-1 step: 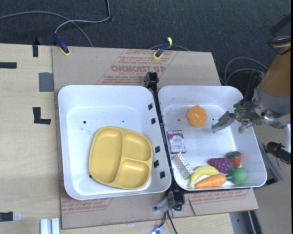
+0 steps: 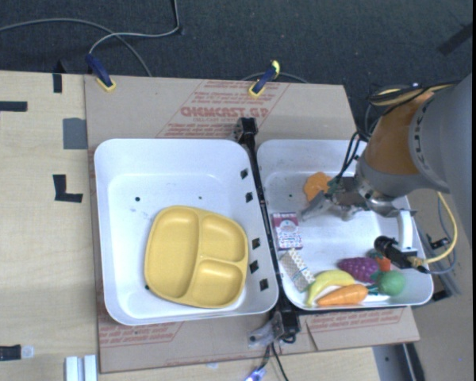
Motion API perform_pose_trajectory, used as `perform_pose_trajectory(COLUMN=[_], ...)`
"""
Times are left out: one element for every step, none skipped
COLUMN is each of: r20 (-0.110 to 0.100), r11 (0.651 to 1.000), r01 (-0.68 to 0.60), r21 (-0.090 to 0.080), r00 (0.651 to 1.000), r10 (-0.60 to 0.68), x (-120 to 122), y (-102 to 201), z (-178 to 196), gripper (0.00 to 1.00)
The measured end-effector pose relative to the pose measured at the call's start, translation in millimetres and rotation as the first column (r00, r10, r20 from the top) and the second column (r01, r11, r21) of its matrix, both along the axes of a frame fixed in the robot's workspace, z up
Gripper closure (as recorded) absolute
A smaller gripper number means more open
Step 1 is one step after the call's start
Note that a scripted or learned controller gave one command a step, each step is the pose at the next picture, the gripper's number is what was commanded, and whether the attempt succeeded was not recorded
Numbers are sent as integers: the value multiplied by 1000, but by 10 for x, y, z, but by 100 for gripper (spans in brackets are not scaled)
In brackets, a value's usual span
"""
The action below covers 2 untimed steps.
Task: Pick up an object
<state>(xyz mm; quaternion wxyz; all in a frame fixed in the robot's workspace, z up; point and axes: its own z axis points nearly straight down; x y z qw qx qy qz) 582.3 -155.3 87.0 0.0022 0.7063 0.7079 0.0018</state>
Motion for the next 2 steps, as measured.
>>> perform_pose_trajectory(r20=[-1, -3], r11=[1000, 1000], r01=[-1, 0], r21=[0, -1], r00=[1000, 1000], r10=[1, 0], x=[467, 852], y=[383, 377], z=[-8, -14], gripper=[0, 0])
